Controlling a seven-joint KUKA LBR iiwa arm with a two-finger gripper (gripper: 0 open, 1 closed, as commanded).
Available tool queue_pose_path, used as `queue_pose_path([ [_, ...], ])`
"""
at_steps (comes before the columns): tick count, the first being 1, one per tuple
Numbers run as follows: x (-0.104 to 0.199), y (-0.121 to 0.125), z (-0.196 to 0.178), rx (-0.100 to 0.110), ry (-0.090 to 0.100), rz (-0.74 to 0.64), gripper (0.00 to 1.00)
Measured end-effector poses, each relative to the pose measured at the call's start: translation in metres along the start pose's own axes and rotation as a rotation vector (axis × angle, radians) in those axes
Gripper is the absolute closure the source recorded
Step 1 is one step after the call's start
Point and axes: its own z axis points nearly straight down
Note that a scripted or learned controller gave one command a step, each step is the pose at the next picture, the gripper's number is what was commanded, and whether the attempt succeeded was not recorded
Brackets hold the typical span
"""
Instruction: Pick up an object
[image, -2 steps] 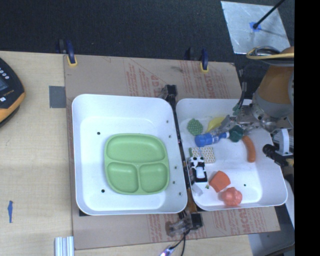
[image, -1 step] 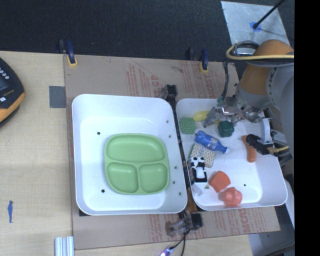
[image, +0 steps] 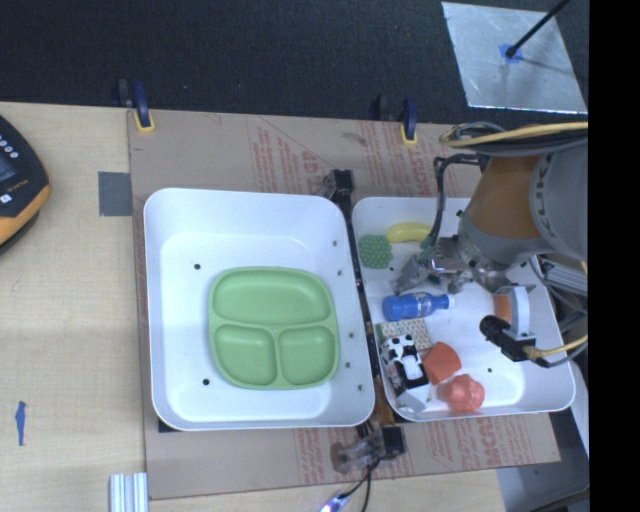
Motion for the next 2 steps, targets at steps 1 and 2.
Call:
queue_pose_path([
  [1, 0.011, 0.039, 0.002, 0.030, 0.004, 0.007, 0.00],
  [2, -0.092, 0.066, -0.068, -0.004, -0.002, 0.003, 0.00],
])
